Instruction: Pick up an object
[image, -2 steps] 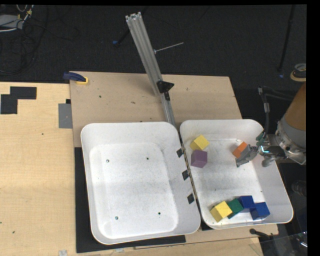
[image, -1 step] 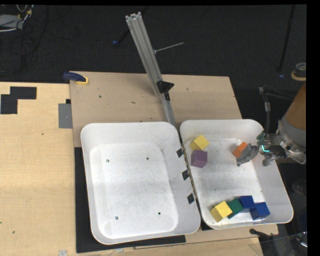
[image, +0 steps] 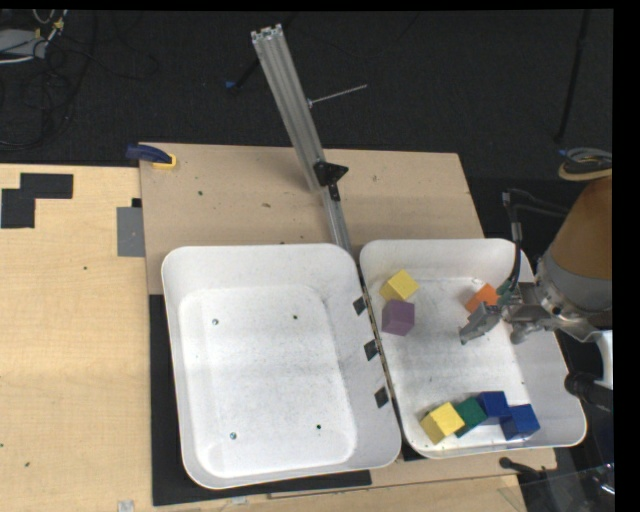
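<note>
Camera view — end effector (image: 482, 322) beside orange block (image: 483, 295)

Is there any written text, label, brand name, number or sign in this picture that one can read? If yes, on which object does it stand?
There is none that can be read.
The coloured blocks, such as the yellow block and the purple block, have plain faces.
The two white bins show only small dark specks, no print.
The gripper and the metal rail show no readable marking.
</note>
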